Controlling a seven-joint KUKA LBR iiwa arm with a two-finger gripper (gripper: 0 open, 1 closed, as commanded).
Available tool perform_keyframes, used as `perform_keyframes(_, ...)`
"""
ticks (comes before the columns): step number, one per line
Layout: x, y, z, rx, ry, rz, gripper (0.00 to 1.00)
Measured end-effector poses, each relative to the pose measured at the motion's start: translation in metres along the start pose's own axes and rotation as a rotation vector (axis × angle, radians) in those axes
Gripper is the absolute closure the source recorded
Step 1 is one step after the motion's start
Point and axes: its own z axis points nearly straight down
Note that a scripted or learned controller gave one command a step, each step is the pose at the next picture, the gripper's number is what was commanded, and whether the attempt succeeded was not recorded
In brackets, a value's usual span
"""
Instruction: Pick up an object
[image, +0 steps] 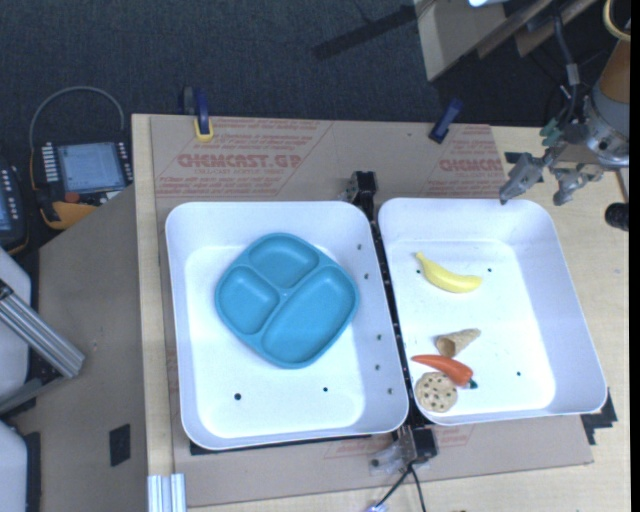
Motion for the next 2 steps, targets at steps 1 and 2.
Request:
perform_keyframes(1, 0.001, 0.003, -0.009, -0.014, -0.003, -0.003, 0.00)
perform_keyframes(2, 0.007, 0.007, 0.053, -0.008, -0.001, -0.005, 0.00)
